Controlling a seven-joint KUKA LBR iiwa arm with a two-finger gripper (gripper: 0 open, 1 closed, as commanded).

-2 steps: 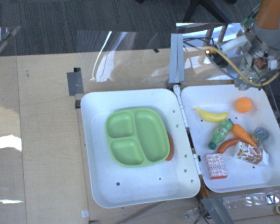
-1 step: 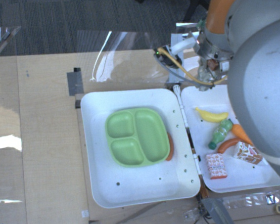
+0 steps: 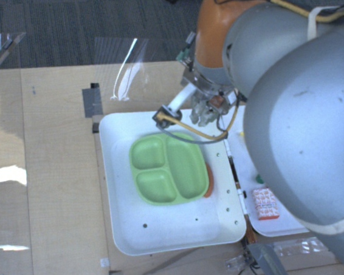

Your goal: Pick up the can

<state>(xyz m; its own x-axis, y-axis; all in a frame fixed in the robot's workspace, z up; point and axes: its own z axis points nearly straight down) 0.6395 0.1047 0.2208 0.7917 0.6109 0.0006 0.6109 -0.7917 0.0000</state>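
Green divided plate (image 3: 167, 168) is seen in the left bin (image 3: 124, 230); the can cannot be located. Claw (image 3: 202, 109) state cannot be told above it. Searching is judged underway.

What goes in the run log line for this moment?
arm: over left bin's far edge | gripper: unclear | green divided plastic tray: in left white bin | can: unidentified

Two white bins (image 3: 170, 238) sit side by side on one desk (image 3: 48, 177). The left bin holds one green divided plate (image 3: 166, 168), which has three compartments, and one orange thing (image 3: 209, 182) peeking out from under the plate's right edge. In the right bin (image 3: 279, 229) one small red and white box (image 3: 265, 204) can be counted, with one arm (image 3: 289, 91) covering most of that bin
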